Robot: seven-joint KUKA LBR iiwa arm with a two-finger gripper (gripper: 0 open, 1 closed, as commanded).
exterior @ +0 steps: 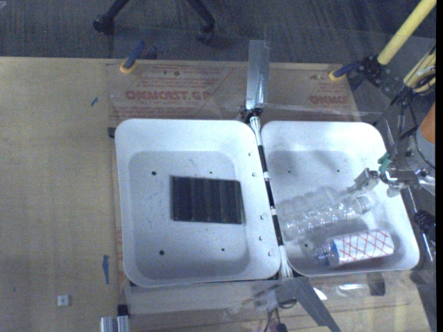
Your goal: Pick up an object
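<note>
Gripper (374, 178): sits at right edge of right bin (304, 133), just inside its rim; finger state cannot be told from this view, metal parts too small and cluttered; nothing visibly held. Wrist hardware and cabling lie behind it at far right of scene, w/ a bit of orange showing at frame edge.

Clear plastic bottle (324, 214): lies on its side in right bin, just left of and nearer than gripper, running diagonally; top end close to gripper, contact cannot be told. Red-and-white checked bottle (356, 247): lies on its side at near-right corner of same bin, just beside clear bottle, blue cap pointing left.

Left bin (138, 144): holds dark ribbed flat panel (207, 200), approx. centred on floor, lying flat; bins touch along centre seam.
</note>
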